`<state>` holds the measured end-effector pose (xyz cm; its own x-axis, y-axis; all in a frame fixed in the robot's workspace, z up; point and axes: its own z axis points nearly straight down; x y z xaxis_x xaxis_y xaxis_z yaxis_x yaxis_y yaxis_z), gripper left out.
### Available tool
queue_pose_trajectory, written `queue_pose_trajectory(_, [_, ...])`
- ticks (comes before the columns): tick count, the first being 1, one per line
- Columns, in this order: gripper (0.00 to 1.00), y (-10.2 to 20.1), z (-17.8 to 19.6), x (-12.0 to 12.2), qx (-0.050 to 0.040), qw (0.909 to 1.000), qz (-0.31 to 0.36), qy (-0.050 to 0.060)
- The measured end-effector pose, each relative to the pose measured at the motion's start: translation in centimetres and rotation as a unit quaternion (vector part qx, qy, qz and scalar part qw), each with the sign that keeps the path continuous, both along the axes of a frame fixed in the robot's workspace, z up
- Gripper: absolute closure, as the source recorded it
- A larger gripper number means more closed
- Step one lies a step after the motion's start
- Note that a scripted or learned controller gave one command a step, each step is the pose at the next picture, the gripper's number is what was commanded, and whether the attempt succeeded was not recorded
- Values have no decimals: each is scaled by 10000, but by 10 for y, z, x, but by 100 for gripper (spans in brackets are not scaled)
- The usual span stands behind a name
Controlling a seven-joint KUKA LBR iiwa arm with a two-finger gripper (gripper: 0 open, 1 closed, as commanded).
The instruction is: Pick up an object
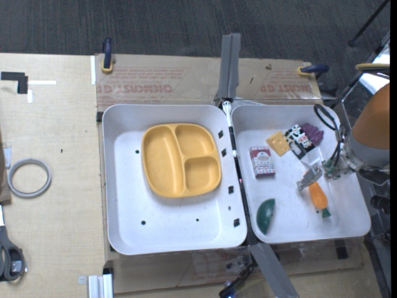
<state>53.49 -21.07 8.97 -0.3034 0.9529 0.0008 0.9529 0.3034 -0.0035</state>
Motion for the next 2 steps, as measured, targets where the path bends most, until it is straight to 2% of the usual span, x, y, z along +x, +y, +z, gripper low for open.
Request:
queue_pose_trajectory(1, [100, 1, 7, 0, -1, 10000, 16, 15])
queue_pose_trajectory(2, [100, 80, 144, 26, -7, 9998, -214, -5])
